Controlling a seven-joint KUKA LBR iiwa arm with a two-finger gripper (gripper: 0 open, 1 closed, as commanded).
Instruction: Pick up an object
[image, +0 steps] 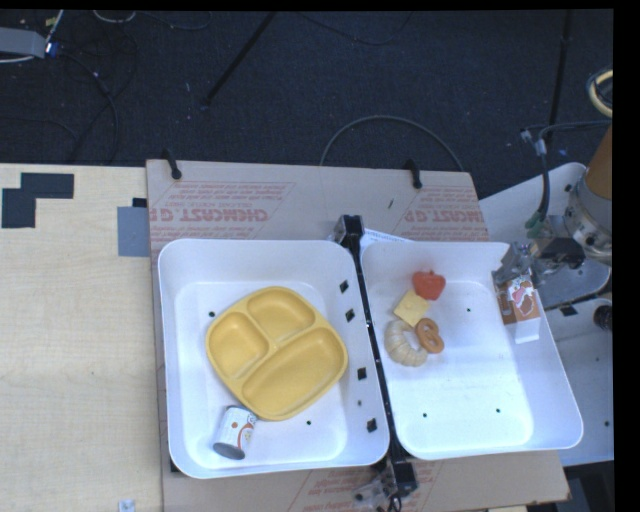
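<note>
My gripper (519, 280) is at the right edge of the right bin (470, 420), with the arm coming in from the right. A small brown, red and white carton (523, 305) hangs between its fingers, over the bin's right rim. Further left in this bin lie a red strawberry-like toy (429, 285), a yellow cheese wedge (410, 308), a small pretzel (430, 335) and a pale croissant (403, 345), all clustered together and apart from the gripper.
The left bin (185, 270) holds a yellow divided plate (276, 352) and a small white cup (234, 434) lying on its side near the front. A black divider (365, 340) runs between the bins. Cables hang behind the bench.
</note>
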